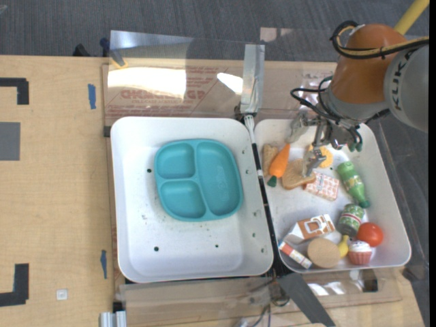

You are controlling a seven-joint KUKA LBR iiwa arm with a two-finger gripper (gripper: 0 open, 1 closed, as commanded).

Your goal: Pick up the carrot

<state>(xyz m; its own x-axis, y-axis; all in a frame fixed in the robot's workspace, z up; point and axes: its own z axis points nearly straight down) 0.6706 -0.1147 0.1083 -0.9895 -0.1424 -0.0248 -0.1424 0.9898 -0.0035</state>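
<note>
The left bin holds a teal divided plate. The right bin holds the toy food. The gripper hangs over a bread slice; whether it is parted or closed, I cannot tell. The carrot lies just beside it, against the bin's left wall, ungrasped.

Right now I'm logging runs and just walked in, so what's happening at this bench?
The arm reaches into the right bin, its end effector low over the toy food at the bin's upper left. The carrot lies just to the end effector's left against the bin's left wall, beside a bread slice, not lifted. The left bin holds a teal plate.
</note>
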